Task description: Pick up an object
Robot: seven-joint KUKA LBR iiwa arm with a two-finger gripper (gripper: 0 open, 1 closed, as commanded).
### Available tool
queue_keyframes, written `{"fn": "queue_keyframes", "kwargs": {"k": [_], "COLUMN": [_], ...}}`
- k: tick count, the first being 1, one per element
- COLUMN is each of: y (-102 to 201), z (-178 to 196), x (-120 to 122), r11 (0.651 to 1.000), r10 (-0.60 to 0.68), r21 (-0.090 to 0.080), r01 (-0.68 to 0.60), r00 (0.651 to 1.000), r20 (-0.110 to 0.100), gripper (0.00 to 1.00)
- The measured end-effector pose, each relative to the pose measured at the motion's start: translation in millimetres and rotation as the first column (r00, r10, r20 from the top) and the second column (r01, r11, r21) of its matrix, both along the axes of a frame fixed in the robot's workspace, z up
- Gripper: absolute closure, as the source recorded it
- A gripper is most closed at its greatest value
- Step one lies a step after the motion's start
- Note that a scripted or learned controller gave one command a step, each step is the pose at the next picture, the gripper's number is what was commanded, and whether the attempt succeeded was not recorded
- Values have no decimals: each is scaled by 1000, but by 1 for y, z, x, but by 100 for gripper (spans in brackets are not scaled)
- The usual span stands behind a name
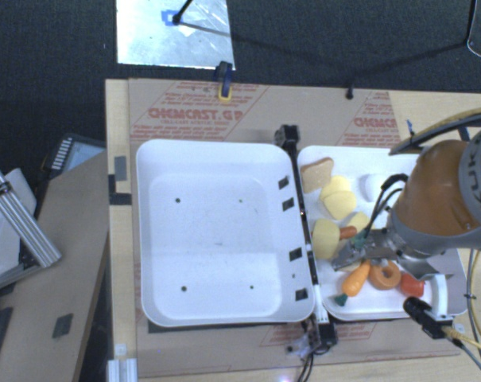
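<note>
Tool [353,251] sits low among play food [335,205] in right bin [367,164].

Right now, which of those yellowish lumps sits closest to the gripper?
The lowest yellow lump, beside the divider; the gripper is just right of it, while the other two lie farther up.

Even, bright overhead light washes the white bins [216,153] nearly featureless, with soft shadows along their rims. A metal sheet [172,22] at top shows glare. Detail is slightly soft and grainy throughout.

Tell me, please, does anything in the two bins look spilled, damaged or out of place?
Nothing stands out. The toy foods, such as the carrot and the bread slice, lie inside the right bin, none over its rim.
</note>
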State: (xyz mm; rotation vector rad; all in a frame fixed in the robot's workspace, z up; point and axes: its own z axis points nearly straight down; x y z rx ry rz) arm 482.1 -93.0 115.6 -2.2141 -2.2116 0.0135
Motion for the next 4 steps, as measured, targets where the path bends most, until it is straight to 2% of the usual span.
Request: {"fn": "queue_keyframes", "kwargs": {"k": [1,2,3,4], "y": [10,9,5,-6], "z": [-33,-21,28,-26], "x": [8,9,73,29], "r11": [1000,1000,1000,1000], "r10": [2,3,6,0], "r21": [-1,-2,-5,-2], "r01": [-2,-3,-6,0], "r00": [1000,1000,1000,1000], "r20": [12,16,24,13], "gripper": [0,100,100,100]}}
